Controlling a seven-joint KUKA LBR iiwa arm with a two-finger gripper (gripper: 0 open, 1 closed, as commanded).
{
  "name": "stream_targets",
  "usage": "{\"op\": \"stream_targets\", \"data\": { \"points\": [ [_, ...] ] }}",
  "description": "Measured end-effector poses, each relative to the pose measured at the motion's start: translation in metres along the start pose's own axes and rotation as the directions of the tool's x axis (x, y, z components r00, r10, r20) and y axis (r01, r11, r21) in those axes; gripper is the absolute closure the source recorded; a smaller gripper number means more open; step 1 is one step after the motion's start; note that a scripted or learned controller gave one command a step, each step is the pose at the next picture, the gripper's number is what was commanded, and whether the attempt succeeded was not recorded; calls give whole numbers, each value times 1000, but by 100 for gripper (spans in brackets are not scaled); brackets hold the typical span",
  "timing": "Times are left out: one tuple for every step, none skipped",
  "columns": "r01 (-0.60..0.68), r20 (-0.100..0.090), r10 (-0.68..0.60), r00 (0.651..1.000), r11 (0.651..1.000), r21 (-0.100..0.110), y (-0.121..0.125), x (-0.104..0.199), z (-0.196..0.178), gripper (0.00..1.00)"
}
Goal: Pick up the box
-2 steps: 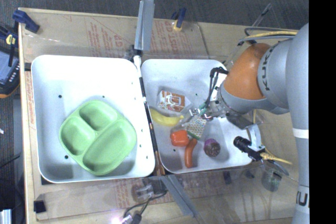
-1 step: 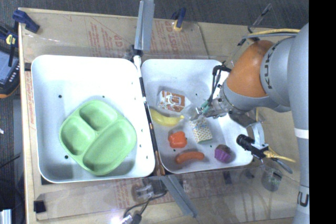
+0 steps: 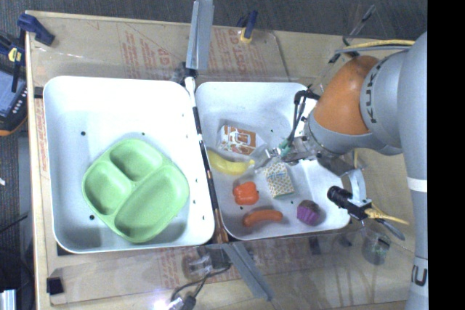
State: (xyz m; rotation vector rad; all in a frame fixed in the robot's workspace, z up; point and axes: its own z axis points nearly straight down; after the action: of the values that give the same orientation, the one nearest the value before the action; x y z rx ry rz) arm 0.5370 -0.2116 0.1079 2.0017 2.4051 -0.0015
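Leftmost, the left bin (image 3: 65, 105) holds a green divided plate (image 3: 136, 189) with three compartments, lying toward the bin's near side. Next to it, touching along the middle seam, sits the right bin (image 3: 240, 94), which carries all the small items. Near its middle lies an orange-and-white packet (image 3: 238, 139), and just below that a yellow banana (image 3: 229, 165) pointing toward the seam. Lower down come a red-orange pepper (image 3: 246, 192) and, nearer the front wall, a sausage (image 3: 263, 216) lying flat. The box (image 3: 279, 180) — small, pale, with a speckled pattern on top — rests on the bin floor just right of the pepper, tilted a little on the diagonal. A purple toy (image 3: 309, 212), too small to name exactly, sits near the front right corner. The gripper (image 3: 285, 153) hangs right at the box's upper edge — whether its fingers are spread or pressed together I cannot tell, nor whether they touch the box. Behind it the arm (image 3: 363, 109) reaches in from the right, its orange band above the wrist.
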Motion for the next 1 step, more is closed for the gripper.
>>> {"op": "stream_targets", "data": {
  "points": [
    [24, -4, -24, 1000, 1000, -2, -18, 5, 11, 0]
  ]
}}
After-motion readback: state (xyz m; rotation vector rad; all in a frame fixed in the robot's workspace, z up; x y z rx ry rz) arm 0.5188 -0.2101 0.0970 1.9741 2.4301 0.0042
